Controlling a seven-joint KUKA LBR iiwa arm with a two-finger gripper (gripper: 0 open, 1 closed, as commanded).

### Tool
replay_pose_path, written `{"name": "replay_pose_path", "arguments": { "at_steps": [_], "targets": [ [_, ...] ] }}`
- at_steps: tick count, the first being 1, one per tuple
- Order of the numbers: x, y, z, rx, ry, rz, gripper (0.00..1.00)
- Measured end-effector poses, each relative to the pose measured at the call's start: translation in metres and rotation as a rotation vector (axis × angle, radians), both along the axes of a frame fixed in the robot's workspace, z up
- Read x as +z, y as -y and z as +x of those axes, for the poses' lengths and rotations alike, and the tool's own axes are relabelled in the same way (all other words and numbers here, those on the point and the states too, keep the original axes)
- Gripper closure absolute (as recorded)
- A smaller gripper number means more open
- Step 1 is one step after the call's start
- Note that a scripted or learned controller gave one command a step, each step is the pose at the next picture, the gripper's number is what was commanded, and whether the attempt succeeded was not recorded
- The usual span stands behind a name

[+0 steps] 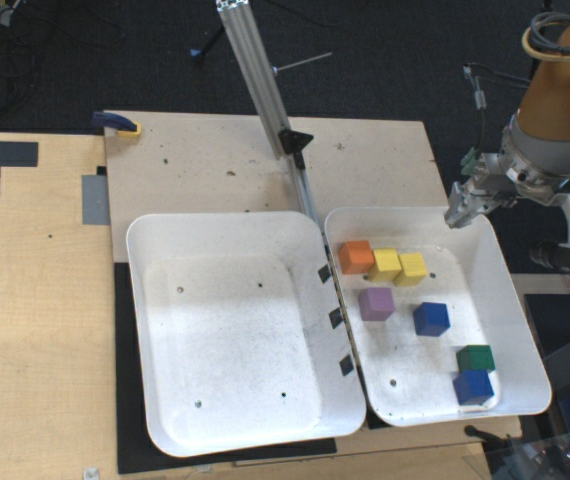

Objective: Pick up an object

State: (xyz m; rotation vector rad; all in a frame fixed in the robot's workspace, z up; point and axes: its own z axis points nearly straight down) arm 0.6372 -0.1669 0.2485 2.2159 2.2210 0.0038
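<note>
Several small blocks lie in the right bin (510, 293): an orange one (356, 257), two yellow ones (386, 263) (411, 268), a purple one (376, 303), a blue one (431, 318), a green one (476, 356) and another blue one (473, 385). My gripper (462, 211) hangs over the bin's far right corner, above and to the right of the yellow blocks. Nothing shows between its fingers.
The left bin (155, 298) sits beside the right one, with black clips along the shared rim. A slanted aluminium bar (260, 73) rises from behind the bins. A small blue and yellow clamp (117, 123) lies at the bench's far left corner.
</note>
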Motion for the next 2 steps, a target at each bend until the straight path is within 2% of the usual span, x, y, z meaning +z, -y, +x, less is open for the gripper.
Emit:
{"name": "replay_pose_path", "arguments": {
  "at_steps": [1,2],
  "targets": [
    [0.006,-0.049,-0.008,0.002,-0.007,0.003,1.0],
    [-0.008,-0.103,-0.026,0.002,-0.01,0.004,1.0]
  ]
}}
